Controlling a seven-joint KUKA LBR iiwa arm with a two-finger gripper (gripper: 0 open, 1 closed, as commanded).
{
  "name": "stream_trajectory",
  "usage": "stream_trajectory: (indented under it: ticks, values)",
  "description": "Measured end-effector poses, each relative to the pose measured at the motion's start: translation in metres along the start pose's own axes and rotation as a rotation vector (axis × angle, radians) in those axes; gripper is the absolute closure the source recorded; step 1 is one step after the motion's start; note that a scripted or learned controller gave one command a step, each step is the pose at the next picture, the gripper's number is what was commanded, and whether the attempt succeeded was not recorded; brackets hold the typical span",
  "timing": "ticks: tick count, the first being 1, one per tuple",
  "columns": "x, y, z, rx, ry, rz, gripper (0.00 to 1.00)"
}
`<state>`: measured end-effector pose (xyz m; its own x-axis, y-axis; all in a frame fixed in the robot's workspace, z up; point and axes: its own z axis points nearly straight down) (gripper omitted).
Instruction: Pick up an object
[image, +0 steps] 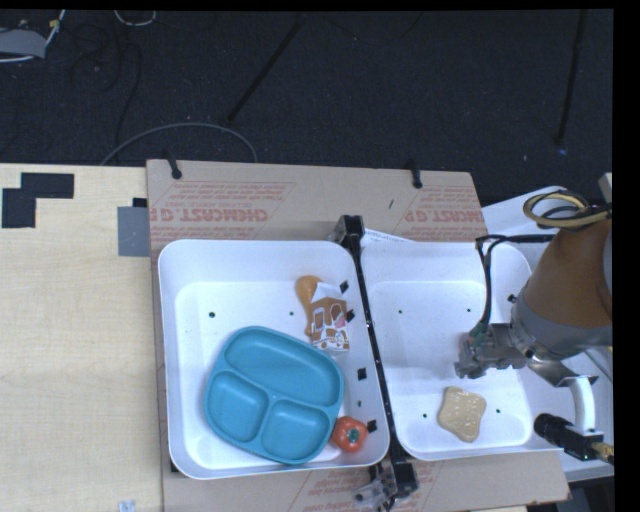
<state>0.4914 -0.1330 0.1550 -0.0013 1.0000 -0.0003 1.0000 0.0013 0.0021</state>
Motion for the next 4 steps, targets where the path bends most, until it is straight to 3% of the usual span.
stream_trajectory:
  ticks: [1,4]
  values:
    - [-0.001,0.001,-0.053,0.0,0.0,0.0,1.0]
    - [0.148,0.009,-0.063,0.005,0.002,-0.003,1.0]
